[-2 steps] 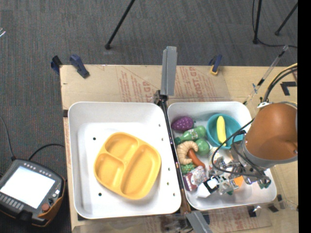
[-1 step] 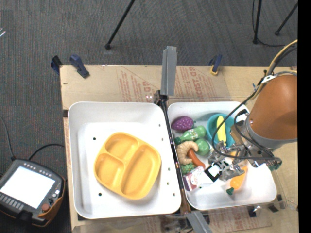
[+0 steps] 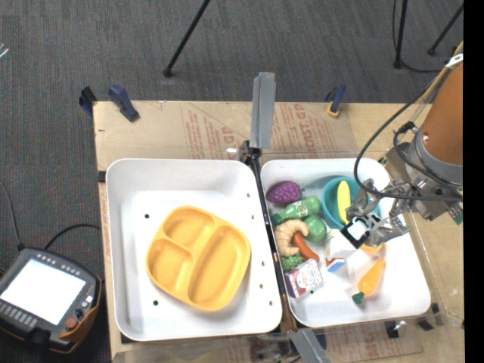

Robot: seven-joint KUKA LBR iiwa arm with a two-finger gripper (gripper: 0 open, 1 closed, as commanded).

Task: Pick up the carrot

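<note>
The carrot [image 3: 370, 277] lies slantwise in the right bin [image 3: 412, 297], near its front right corner, green end toward the front; the gripper [image 3: 376, 229] hangs just behind it, above its thick end, and how wide it stands cannot be told from this slant; a small white carton [image 3: 336, 262] sits just beside the carrot, so a descent slightly off could clip it or pinch both; the tapered, smooth-looking body may also slip out under a squeeze.
</note>
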